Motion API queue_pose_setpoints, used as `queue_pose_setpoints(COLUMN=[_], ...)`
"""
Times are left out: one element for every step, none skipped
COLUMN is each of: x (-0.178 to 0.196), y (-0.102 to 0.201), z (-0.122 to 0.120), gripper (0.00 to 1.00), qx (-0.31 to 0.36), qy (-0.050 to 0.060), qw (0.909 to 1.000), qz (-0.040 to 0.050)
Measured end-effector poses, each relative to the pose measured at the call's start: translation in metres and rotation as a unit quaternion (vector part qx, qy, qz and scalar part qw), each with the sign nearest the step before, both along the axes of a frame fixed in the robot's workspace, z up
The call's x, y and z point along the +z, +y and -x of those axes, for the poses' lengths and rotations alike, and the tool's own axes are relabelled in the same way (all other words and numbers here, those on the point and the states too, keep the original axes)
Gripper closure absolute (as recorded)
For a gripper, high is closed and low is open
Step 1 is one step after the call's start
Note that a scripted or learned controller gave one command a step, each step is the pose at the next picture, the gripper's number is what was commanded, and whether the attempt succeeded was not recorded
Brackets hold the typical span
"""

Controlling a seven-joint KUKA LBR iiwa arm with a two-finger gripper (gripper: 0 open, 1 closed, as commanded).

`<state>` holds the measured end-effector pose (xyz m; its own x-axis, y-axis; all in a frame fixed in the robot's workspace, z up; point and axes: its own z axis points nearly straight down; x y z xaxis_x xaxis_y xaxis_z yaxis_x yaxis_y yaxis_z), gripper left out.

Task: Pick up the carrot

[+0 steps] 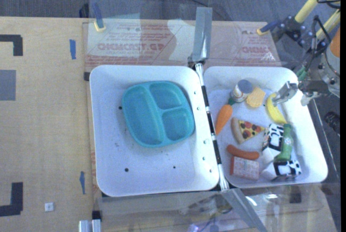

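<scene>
A: Starting at the left for you: the left bin (108,171) carries the teal divided plate (158,113), and that's no part of this job. Cross the divider and there's your carrot (223,118), lying at a slant just inside the right bin (319,168), leafy end up.

B: What sits around the carrot?

A: The pizza slice (247,130) lies just right of the carrot, the sausage (243,152) below it, a small bottle (238,93) above its green top. It's a tight spot, so your risk is fingers landing on the divider wall or nudging the pizza slice instead of straddling the carrot.

B: And the jaws?

A: Well right of the carrot, up at the right bin's far edge. You've got the gripper (286,93) hovering by the banana (274,111), nothing pinched that I can make out, but whether the jaws are spread or pressed together, I cannot tell from here.

B: So a drop now?

A: It would likely meet the banana, not the carrot. You'd need to travel left across the bin first.
</scene>
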<state>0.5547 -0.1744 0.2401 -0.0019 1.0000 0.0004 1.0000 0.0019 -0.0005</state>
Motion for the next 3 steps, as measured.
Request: queue_pose_setpoints(x=[-0.14,-0.14,-0.15], y=[0.046,0.046,0.071], z=[-0.023,-0.023,-0.041], gripper=[0.0,0.0,0.0], qx=[0.133,0.133,-0.025], qy=[-0.007,-0.007,-0.006], qw=[0.9911,0.9911,0.9997], qz=[0.0017,0.0016,0.0026])
